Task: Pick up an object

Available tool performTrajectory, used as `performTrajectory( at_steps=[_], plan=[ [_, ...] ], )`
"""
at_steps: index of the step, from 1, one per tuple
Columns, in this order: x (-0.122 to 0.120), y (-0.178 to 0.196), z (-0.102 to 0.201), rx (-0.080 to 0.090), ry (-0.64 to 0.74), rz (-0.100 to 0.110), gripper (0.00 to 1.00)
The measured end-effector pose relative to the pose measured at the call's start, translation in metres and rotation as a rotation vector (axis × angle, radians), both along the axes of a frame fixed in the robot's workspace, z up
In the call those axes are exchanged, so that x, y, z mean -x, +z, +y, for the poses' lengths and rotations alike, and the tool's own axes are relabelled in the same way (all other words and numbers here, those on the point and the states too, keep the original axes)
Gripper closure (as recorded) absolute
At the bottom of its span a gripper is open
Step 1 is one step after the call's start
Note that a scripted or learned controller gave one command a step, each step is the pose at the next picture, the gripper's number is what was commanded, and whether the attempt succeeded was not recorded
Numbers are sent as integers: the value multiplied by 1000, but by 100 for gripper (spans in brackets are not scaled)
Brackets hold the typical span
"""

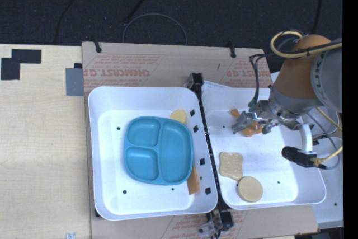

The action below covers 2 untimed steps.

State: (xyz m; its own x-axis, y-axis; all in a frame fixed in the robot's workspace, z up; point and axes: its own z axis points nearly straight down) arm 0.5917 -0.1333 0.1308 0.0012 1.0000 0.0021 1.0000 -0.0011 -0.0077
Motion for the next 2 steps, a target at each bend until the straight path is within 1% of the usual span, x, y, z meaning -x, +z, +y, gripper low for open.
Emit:
performTrajectory(
  at_steps=[1,2],
  plan=[
    [1,-46,1,1,1,-2,0],
    [0,-33,0,1,-1,-3,100]
  ],
)
